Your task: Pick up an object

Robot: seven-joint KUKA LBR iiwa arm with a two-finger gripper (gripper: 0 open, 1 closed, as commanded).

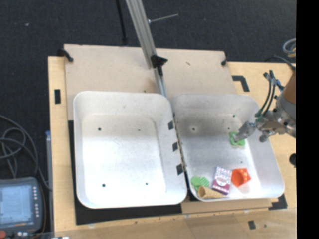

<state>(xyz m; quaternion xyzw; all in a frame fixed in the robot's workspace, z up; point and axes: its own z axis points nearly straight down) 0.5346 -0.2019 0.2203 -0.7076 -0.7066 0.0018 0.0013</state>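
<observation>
Pretty clearly a robotics lab, not anyone's home. There's a plain plywood bench (124,66) sitting on dark carpet (50,14), two white bins (79,133) fixed side by side, an aluminium mast (141,26) rising over them, loose cables (15,133) on the floor and a teach pendant (19,205) parked nearby.

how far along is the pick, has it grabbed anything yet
Done: the grey two-finger gripper is down in the right white bin, at the small green object. In hand: closing on that piece; a firm hold cannot be made out. Left: the lift. The orange block, purple-and-white packet, green leaf-shaped piece and tan cone lie along the near wall.
</observation>
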